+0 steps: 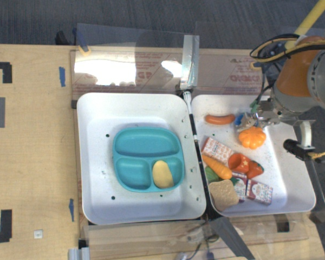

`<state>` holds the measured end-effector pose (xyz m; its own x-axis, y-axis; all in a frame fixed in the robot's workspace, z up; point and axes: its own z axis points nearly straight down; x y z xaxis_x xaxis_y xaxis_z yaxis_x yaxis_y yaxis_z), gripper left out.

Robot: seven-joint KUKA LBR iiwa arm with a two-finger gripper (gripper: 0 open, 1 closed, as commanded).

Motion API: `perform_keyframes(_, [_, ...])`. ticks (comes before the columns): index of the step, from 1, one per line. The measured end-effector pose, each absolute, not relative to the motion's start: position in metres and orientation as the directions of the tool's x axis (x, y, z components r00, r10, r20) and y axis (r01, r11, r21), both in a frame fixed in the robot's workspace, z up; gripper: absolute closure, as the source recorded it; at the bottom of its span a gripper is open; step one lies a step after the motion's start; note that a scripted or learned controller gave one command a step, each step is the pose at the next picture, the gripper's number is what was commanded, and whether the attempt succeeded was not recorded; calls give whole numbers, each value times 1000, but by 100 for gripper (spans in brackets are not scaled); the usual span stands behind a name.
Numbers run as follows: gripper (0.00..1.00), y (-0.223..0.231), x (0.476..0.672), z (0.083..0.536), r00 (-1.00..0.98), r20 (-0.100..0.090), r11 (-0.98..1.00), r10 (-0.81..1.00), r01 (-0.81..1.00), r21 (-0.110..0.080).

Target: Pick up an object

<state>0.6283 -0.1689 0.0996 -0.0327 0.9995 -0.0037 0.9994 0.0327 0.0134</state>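
Orange pumpkin (252,138): we see it in the right bin (298,202), just below the gripper (255,118).
Fingers: we cannot tell if they are spread or pressed.
Sausage (220,119): it lies left of the fingers.
Risk: we judge the round pumpkin can slip away.

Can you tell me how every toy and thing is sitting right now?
Teal tray: flat in the left bin.
Potato: lying in the tray's lower right compartment.
Hot dog: lying flat in the right bin.
Pumpkin: upright, beside the gripper.
Carrot: lying slanted.
Bread slice: lying flat.
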Motion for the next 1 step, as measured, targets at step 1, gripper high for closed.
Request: perform_keyframes(1, [100, -130, 652, 194, 0, -1, 0, 1000, 1000, 12])
